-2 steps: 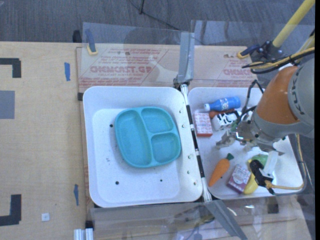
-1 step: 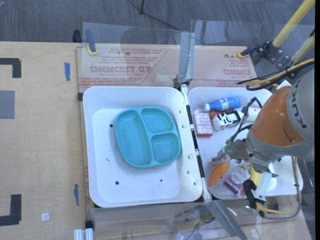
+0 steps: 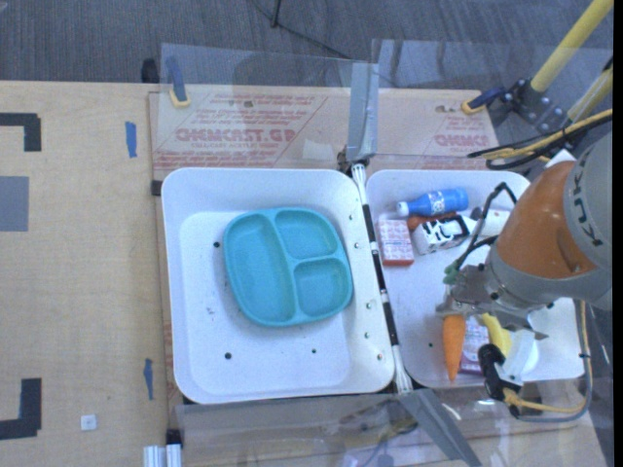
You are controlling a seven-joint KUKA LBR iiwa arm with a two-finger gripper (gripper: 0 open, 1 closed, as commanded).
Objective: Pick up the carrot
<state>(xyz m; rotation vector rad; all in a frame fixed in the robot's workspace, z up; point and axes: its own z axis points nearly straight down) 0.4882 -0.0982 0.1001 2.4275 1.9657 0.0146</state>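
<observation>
While arm (image 3: 545, 241) overhangs carrot (image 3: 454, 346) | jaws state unclear | banana (image 3: 496, 334) beside

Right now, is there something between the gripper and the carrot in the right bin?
Nothing visible stands between them. The gripper is directly above the upper end of the carrot, which lies in the right bin. A yellow object lies beside the carrot, not over it.

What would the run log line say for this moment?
task: pick up carrot | carrot: lying in right bin, near front | claw: just above carrot's top end | grasp: not confirmed
</observation>
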